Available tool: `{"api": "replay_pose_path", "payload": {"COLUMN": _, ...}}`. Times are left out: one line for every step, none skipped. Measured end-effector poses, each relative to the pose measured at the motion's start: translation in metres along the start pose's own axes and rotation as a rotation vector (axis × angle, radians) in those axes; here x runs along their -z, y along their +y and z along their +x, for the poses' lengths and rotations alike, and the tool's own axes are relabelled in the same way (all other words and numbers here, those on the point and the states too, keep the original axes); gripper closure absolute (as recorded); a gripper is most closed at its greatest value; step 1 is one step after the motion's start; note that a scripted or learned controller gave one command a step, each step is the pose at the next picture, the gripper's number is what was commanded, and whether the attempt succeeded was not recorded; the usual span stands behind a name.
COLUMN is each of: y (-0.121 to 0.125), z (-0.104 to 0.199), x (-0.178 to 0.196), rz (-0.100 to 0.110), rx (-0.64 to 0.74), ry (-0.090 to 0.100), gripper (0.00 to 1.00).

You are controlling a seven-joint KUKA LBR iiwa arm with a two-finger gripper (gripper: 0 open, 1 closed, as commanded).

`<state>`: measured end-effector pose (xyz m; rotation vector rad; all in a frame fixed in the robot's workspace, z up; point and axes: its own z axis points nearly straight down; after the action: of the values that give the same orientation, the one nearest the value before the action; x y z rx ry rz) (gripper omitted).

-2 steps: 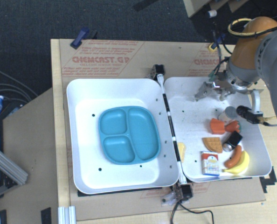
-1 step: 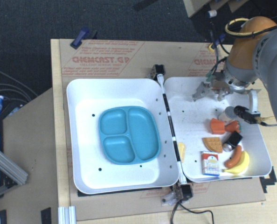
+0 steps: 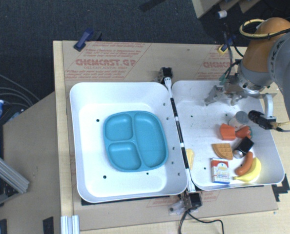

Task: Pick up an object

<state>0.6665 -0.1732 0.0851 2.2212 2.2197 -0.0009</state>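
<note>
The fingers (image 3: 212, 97) look spread apart and grasp nothing, hanging over the bare upper part of the right bin (image 3: 194, 145), at the upper right of the frame. The gripper (image 3: 222, 94) sits well apart from the toy food at lower right: banana (image 3: 253, 171), sausage (image 3: 245, 163), waffle (image 3: 223, 151) and small carton (image 3: 220, 171). The left bin (image 3: 86, 106) holds 1 blue divided plate (image 3: 134, 140).

The pale wooden bench (image 3: 135, 57), printed with red lettering, carries two shallow white plastic bins side by side: the left bin (image 3: 86, 179) and the right bin (image 3: 194, 89). A small blue clip (image 3: 82, 40) sits at its far left corner.
</note>
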Motion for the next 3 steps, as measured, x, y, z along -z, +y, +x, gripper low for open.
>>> {"api": "replay_pose_path", "payload": {"y": 0.001, "z": 0.000, "x": 0.011, "rz": -0.003, "rx": 0.000, "ry": -0.001, "gripper": 1.00}}
{"api": "replay_pose_path", "payload": {"y": 0.001, "z": 0.000, "x": 0.011, "rz": -0.002, "rx": 0.000, "ry": -0.001, "gripper": 0.00}}
{"api": "replay_pose_path", "payload": {"y": -0.001, "z": 0.034, "x": 0.000, "rz": 0.003, "rx": 0.002, "ry": 0.003, "gripper": 0.00}}
